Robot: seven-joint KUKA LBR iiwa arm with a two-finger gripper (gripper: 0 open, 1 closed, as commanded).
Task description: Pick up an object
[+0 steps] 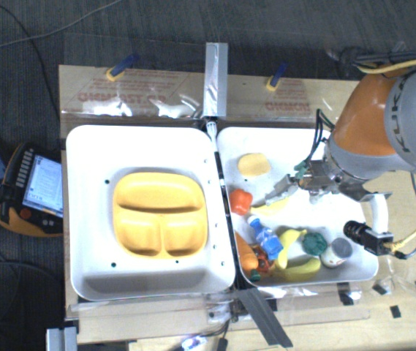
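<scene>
We find the arm reaching in from the right of the frame over the right-hand bin, with the tool low over the bin's centre. We cannot tell how far the tool is open, and we see nothing held in it.

The candidate objects lie in that bin. A pale round piece sits alone toward the upper left of the bin; we judge it light, smooth and rigid, best taken across its width. An orange item lies just below it near the dividing wall. Along the bin's lower edge is a crowded heap: a blue and white bottle, a banana-shaped yellow piece, a dark green lump and a grey cup, several touching. These look like glossy moulded plastic, probably slippery, and hard to isolate.

The left bin holds a yellow divided tray, broad and shallow; we judge it awkward to grip.
</scene>
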